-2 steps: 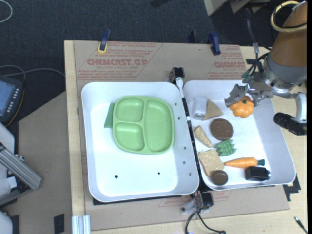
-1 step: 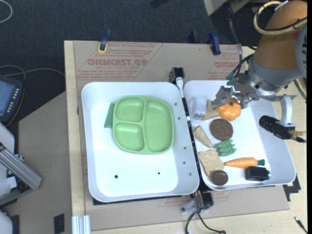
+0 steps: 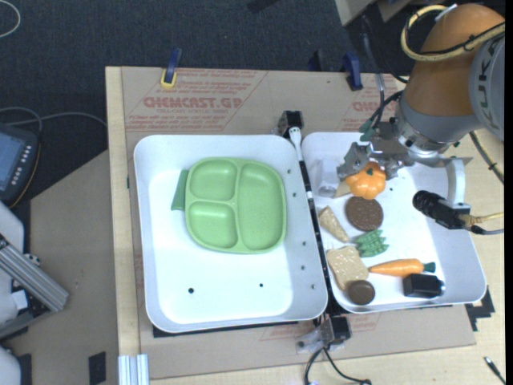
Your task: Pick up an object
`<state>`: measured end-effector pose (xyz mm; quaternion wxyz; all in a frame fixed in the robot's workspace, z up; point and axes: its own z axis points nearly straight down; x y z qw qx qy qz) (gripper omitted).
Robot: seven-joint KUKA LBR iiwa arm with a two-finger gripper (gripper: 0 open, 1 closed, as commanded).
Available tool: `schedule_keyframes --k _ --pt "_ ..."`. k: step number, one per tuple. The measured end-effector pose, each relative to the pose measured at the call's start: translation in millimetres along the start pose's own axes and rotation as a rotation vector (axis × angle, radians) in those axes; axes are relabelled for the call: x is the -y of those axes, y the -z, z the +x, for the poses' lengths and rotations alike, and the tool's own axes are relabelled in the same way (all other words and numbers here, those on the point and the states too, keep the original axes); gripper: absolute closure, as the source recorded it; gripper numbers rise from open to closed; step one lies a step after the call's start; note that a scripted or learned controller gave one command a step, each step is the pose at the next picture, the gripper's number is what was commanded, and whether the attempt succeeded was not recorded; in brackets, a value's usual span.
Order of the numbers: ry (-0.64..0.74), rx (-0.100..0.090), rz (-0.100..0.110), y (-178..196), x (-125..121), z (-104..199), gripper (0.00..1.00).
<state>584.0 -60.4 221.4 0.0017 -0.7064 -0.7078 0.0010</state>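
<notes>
The right bin point(image 3: 469, 251) holds several toy foods. An orange pumpkin-like fruit point(image 3: 367, 184) lies near its back left. In front of the fruit are a brown round cookie point(image 3: 365, 213), a green leafy piece point(image 3: 371, 243), a carrot point(image 3: 397, 268), a cracker slab point(image 3: 345, 265), a dark brown disc point(image 3: 360, 293), a beige wedge point(image 3: 332, 224) and a black block point(image 3: 422, 285). My gripper point(image 3: 365, 161) hangs right over the orange fruit, touching or almost touching its top. The wrist hides how the gripper meets the fruit.
The left bin point(image 3: 160, 279) bears a green divided plate point(image 3: 236, 204). A black cylinder on a bracket point(image 3: 437, 207) sticks out over the right bin's right side. The arm's orange band point(image 3: 449, 46) looms over the back right corner.
</notes>
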Motion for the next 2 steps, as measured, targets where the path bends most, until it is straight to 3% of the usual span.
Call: schedule_keyframes --k 1,2 --pt "-0.003 0.0 -0.001 -6 13 -8 1.0" --pt "0.0 0.001 -0.006 0 6 6 1.0"
